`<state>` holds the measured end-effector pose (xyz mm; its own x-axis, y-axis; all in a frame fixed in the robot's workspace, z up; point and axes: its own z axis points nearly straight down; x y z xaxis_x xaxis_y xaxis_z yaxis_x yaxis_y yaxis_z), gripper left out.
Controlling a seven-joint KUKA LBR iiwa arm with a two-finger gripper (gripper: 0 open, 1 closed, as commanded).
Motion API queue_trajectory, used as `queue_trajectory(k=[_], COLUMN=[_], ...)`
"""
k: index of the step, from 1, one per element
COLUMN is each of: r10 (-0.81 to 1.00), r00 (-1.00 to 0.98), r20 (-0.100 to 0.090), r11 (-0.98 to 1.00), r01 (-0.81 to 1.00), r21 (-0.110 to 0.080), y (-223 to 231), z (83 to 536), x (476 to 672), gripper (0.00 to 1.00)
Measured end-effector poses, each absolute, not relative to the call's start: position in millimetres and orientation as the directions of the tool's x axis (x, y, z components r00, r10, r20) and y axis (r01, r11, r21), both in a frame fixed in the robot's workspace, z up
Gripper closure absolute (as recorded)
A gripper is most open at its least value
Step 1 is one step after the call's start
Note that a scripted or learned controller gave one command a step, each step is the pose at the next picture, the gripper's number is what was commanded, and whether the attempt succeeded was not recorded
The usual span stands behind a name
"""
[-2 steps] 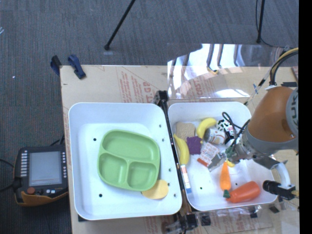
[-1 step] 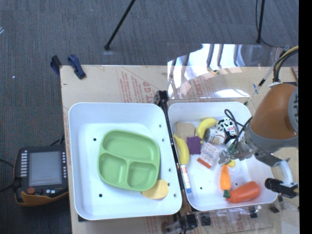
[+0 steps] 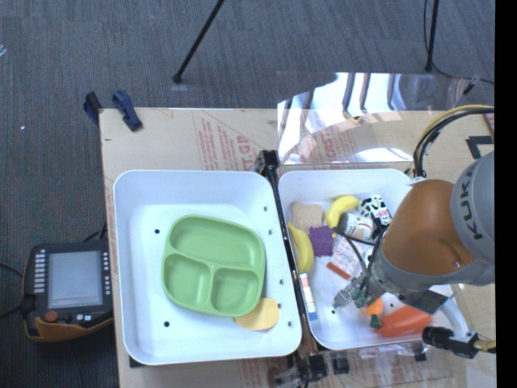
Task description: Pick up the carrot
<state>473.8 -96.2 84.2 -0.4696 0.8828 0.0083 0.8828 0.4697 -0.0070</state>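
The carrot (image 3: 404, 321) is orange with a small green top and lies flat near the front wall of the right bin (image 3: 323, 183). My gripper (image 3: 354, 295) hangs low over the bin floor, just left of and slightly behind the carrot's green end. A small orange piece (image 3: 373, 306) sits between the gripper and the carrot. The grey arm and its orange band cover the right part of the bin.
The right bin also holds two yellow bananas (image 3: 342, 208) (image 3: 303, 247), a purple toy (image 3: 321, 238), a tan biscuit (image 3: 306, 214), a cow-patterned toy (image 3: 374, 208), a small bottle (image 3: 355, 226) and a pen (image 3: 305, 293). The left bin has a green divided plate (image 3: 214, 265) and a yellow piece (image 3: 258, 315).
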Motion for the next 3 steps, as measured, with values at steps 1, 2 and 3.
queue_trajectory(k=[1,2,3], r10=[0.907,0.981,0.996], r00=[-0.421,-0.193,-0.084], r20=[0.003,0.003,0.002], r11=[0.421,0.193,0.084], r01=[0.907,0.981,0.996], r21=[-0.003,-0.003,-0.003], y=[-137.9,-91.4,-97.3], z=[85.8,132.2,150.6], x=[475.7,476.3,476.1], gripper=[1.00,1.00,1.00])
